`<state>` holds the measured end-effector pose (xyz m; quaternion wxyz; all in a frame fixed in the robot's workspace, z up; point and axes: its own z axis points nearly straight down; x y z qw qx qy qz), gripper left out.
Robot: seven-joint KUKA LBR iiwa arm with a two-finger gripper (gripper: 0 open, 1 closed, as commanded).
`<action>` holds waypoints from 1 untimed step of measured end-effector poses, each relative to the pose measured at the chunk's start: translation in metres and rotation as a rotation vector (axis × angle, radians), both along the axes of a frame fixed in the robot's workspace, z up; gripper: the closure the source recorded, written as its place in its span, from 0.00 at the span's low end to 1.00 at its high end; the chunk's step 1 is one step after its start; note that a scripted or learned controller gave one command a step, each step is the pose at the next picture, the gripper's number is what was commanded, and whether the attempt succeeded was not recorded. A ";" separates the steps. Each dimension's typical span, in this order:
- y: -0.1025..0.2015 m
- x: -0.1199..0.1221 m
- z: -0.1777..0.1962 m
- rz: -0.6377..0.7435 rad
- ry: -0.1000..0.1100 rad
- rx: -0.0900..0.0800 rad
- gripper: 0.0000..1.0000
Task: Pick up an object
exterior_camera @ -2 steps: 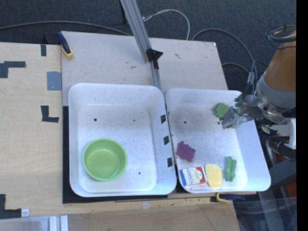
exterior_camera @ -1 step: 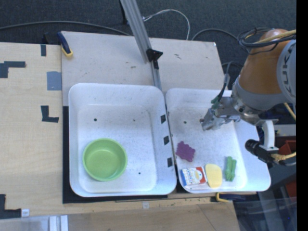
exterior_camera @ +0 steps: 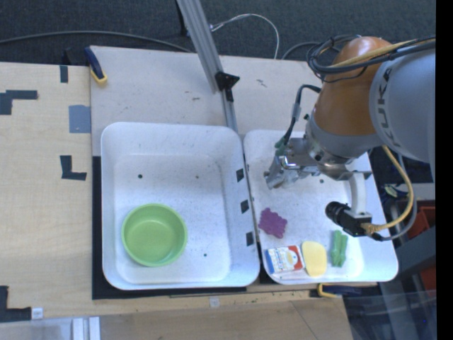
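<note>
1. Objects for picking lie in the right white bin (exterior_camera: 379, 264): a purple knobbly block (exterior_camera: 272, 222) mid-bin; a red-and-white packet (exterior_camera: 284, 259), a yellow rounded piece (exterior_camera: 314, 258) and a green stick (exterior_camera: 338, 248) along the near edge.
2. The gripper (exterior_camera: 277, 177) hangs above the bin's far part, nothing visible in it; I cannot tell its state.
3. A lime-green plastic bowl (exterior_camera: 154, 234) sits in the left white bin (exterior_camera: 117, 147).
4. Judgement: no pick is made yet.

Grey metal pole (exterior_camera: 205, 44) slanting over bench – blue-yellow clamp (exterior_camera: 95, 65) at corner.
</note>
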<state>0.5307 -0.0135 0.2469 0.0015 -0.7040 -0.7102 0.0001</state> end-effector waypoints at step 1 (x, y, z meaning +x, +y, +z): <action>0.064 0.004 -0.005 0.000 0.001 -0.001 1.00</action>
